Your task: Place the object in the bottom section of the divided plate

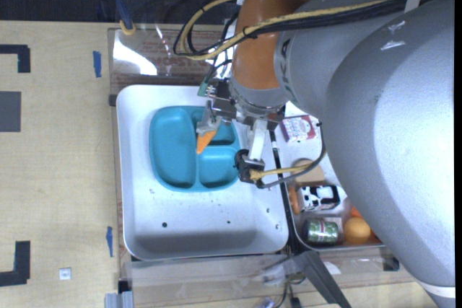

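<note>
The claw (208, 128) hangs over the blue divided plate (173, 151) with a small orange carrot-like object (204, 141) pinched between its fingertips, narrow end pointing down. It sits right above the ridge that splits the plate, toward the plate's far edge, so the object hovers rather than rests (held clear, I judge, so it can be carried across to the right compartment before release). The plate lies in the left white bin (144, 227), nearer that bin's far rim than its near one, leaving bare floor toward the near edge. A looped yellow cable (289, 171) trails off the wrist over the bin's right rim. Beyond that rim the second bin (339, 246) holds a white packet with a dark red label (298, 129), a black-and-white item (319, 197), a green can (322, 231) and an orange ball (357, 229), crowded toward its near corner. None of the printing is legible.
</note>
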Available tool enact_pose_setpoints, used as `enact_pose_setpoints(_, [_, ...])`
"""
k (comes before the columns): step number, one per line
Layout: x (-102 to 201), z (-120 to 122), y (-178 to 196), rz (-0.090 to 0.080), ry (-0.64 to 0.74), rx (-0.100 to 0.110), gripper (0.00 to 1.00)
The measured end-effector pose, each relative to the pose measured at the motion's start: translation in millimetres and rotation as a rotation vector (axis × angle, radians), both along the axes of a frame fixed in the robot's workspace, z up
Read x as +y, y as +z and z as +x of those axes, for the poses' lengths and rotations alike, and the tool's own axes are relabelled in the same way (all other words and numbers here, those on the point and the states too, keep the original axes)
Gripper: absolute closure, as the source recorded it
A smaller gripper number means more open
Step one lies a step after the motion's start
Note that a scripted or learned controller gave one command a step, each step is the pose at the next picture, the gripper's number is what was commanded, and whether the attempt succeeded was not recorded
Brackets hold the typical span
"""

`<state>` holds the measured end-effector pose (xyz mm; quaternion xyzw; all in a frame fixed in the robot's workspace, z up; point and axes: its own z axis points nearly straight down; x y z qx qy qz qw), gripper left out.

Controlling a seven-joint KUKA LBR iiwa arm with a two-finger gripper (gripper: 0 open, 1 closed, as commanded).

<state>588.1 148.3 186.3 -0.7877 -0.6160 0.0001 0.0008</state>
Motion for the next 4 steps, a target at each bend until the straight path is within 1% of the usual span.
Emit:
enact_pose_setpoints(1, [-50,22,14,-0.003,0.156,-0.004,0.0])
enact_pose_setpoints(2, [-49,22,24,-0.002,0.157,-0.006,1.0])
enact_pose_setpoints(3, [-70,78,-3,-0.003,-0.612,0.0,1.0])
enact_pose_setpoints(4, [-110,16,-2,-0.002,-0.53,0.002,1.0])
